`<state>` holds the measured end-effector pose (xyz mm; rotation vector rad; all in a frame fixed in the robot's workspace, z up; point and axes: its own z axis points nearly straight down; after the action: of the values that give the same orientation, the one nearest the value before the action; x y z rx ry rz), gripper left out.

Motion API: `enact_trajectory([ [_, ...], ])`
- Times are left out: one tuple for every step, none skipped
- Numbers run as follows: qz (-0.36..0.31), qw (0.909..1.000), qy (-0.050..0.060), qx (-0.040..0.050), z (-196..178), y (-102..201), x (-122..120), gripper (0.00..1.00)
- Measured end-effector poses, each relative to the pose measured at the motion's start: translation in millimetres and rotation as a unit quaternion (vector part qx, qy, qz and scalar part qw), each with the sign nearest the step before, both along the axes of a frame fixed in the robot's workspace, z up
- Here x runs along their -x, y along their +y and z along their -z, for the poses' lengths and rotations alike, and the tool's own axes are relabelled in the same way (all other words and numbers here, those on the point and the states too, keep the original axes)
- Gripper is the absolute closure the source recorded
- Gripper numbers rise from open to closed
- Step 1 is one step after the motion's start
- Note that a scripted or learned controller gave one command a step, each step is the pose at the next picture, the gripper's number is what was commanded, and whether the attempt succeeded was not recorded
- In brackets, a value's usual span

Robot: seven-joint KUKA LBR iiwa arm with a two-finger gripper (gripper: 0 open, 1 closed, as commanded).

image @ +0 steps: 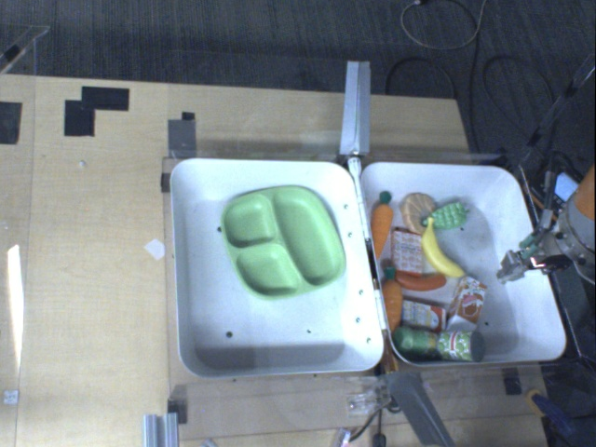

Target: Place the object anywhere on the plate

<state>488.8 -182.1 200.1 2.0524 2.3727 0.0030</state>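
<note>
While the grey arm [575,236] reaches in from the right edge, its pincer [514,266] hangs over the right-hand part of the right bin [507,180], near that bin's right wall and over bare white floor. Whether the pincer is released or clenched cannot be told at this size, and nothing can be made out between its tips.

Both shallow white bins sit side by side on the pale wooden worktop [84,277]. The left bin [191,343] holds the green plate [282,238], a rounded tray with three compartments, lying near the middle of that bin and a little toward its far side. Nothing lies on the plate.

All the loose things are crowded along the left half of the right bin, well apart from the plate and parted from it by the wall between the bins. A carrot [381,223] lies upright against that dividing wall. Just right of it a yellow banana [438,251] curves down, with a round biscuit-coloured piece [415,207] and a small green spiky item [451,215] at its upper end. A red-and-white packet [406,250] lies between the carrot and the banana. Below them sit another orange carrot-like piece [392,301], a further small printed packet [422,316] and a carton [468,301], and nearest the front wall a green bottle [434,345] lies on its side
</note>
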Motion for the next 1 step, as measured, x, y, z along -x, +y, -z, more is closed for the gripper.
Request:
enact_trajectory([
  [0.094,0.9955,-0.008,0.0004,74.7,17.6,-7.5,1.00],
])
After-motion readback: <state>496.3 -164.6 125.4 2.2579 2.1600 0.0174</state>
